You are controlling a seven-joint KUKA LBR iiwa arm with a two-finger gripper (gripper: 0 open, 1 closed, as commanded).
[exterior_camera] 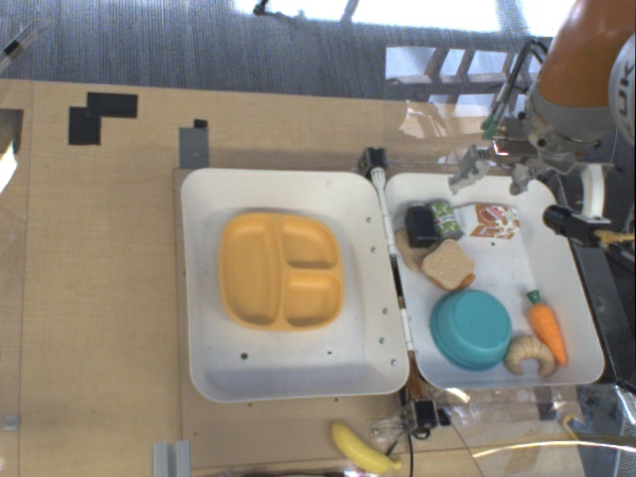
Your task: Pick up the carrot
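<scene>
While in right bin (586, 296): carrot (548, 331), bowl (471, 328).

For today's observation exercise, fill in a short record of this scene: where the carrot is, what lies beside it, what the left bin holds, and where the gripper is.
carrot: right bin, near right edge, lying untouched
neighbours: croissant beside its tip; teal bowl to its left
left bin: yellow divided plate
gripper: above right bin's far edge, apart from carrot
outside bins: banana on bench
</scene>
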